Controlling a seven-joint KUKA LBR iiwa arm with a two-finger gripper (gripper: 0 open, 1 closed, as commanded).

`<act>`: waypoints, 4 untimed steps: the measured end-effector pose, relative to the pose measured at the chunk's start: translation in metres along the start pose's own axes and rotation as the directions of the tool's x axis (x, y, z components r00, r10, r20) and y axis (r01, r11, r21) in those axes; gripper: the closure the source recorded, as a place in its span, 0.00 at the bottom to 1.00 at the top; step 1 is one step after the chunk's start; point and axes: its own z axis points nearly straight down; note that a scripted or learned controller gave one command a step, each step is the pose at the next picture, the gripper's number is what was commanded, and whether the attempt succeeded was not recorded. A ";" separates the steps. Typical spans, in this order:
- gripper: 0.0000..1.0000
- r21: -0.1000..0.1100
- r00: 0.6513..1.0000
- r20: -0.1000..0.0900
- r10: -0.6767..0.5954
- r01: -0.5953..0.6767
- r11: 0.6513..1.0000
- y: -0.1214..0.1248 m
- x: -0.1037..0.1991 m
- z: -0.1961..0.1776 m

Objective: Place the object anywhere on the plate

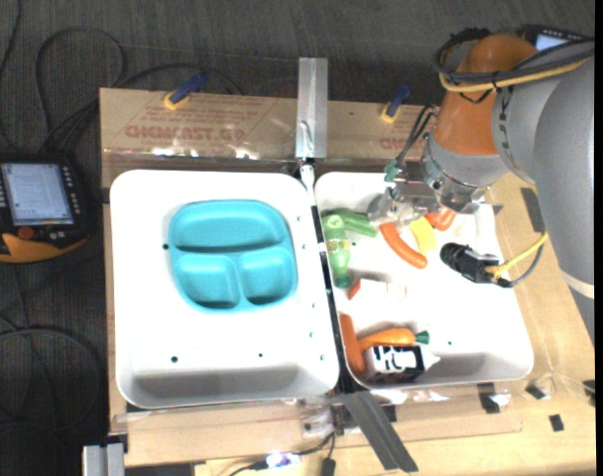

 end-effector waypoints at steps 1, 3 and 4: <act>1.00 0.000 0.999 -0.002 0.048 -0.048 0.999 0.052 0.071 0.000; 1.00 0.000 0.963 -0.004 -0.268 0.268 0.963 -0.007 0.190 0.050; 0.00 0.000 0.964 -0.005 -0.268 0.268 0.964 -0.007 0.189 0.050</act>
